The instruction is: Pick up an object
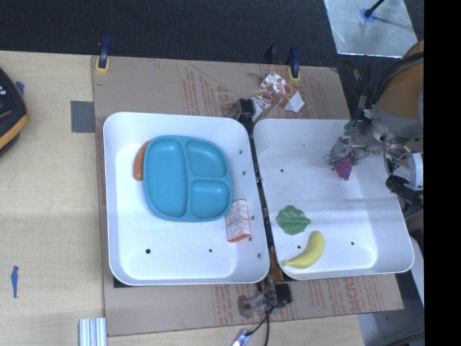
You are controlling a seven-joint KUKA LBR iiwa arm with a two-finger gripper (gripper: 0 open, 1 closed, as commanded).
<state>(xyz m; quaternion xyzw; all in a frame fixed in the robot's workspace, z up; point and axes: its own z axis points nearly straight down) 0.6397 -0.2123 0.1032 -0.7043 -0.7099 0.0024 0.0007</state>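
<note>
My gripper hangs over the far right part of the right bin, with the grey and orange arm behind it at the view's right. A small purple object sits between its fingertips, which are shut on it. Nearer the front of that bin lie a green leaf-shaped piece and a yellow banana. In the left bin a blue divided plate lies flat, an orange object peeks out from under its left edge, and a small printed packet rests by its right corner.
A crumpled wrapper lies on the cardboard behind the bins. A dark device sits at the bench's left edge. Clamps and cables stand at the seam between the bins, front and back.
</note>
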